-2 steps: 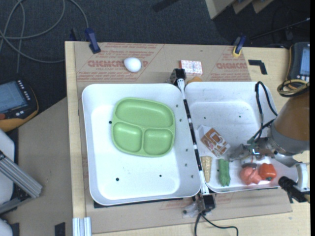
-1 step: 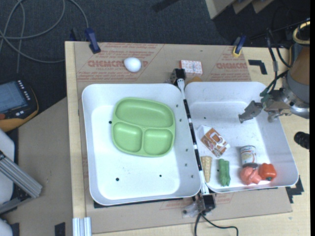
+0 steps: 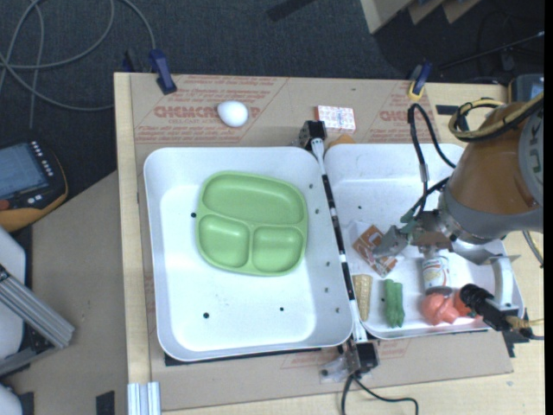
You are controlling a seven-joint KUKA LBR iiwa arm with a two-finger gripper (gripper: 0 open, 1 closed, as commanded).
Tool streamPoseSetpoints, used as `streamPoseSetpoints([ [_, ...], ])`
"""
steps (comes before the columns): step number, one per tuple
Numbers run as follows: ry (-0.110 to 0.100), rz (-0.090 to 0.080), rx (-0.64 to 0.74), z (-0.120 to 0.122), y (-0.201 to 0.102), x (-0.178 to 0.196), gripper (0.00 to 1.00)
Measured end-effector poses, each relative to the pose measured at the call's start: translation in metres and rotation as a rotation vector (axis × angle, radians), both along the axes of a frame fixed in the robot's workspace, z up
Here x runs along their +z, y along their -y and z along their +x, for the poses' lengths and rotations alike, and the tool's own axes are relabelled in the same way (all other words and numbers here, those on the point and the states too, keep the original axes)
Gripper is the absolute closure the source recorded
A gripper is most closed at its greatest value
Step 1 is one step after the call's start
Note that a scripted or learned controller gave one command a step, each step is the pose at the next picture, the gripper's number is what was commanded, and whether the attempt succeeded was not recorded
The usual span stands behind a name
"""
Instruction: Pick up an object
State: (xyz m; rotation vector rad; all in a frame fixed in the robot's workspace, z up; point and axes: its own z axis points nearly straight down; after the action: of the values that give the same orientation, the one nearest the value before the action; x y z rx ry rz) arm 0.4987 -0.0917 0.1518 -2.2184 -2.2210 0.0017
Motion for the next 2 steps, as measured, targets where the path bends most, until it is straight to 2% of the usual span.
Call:
streamPoseSetpoints([
  [1,0.002,-0.002,-0.002,-0.02,0.003,-0.068,0.0],
  [2,0.003,-0.002,-0.002,0.027,0.041,-0.067,0.0],
])
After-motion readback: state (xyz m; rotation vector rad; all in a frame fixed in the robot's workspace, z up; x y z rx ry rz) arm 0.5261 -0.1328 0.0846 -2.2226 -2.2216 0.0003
